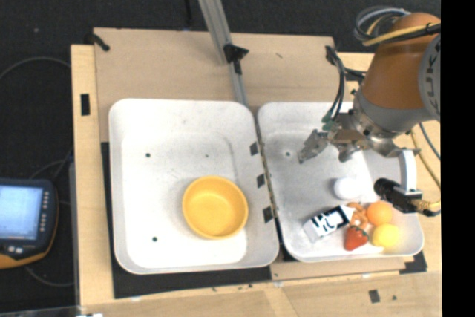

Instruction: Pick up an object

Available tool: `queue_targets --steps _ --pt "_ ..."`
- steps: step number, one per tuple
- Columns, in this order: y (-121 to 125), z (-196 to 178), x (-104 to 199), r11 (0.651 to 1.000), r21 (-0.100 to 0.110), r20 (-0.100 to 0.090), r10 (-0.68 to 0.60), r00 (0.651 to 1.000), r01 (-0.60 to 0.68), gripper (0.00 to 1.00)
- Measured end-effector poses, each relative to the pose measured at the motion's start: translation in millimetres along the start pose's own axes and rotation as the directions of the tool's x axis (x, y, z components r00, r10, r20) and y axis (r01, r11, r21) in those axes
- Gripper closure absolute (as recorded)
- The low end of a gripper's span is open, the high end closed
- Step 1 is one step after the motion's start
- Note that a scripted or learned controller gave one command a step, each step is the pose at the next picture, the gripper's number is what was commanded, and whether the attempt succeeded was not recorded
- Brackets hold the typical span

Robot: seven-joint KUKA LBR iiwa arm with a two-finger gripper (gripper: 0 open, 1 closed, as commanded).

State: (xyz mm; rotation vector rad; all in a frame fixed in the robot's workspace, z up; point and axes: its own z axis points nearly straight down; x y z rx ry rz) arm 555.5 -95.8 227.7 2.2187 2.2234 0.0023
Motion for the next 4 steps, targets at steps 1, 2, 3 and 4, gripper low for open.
queue_targets --steps 1,2,3,4 --pt "0.1 0.0 -0.1 1.0 -0.001 0.0 0.002 1.0 -0.002 0.0" --pt "3.3 43.3 -4.1 1.0 0.005 0.002 0.004 1.0 -0.004 0.0" --pt "-0.2 86.1 -4.9 1.0 0.006 0.002 0.003 1.0 -0.003 0.0" --pt "-0.5 128.8 -6.4 1.0 0.003 0.003 0.004 1.0 -0.004 0.0"
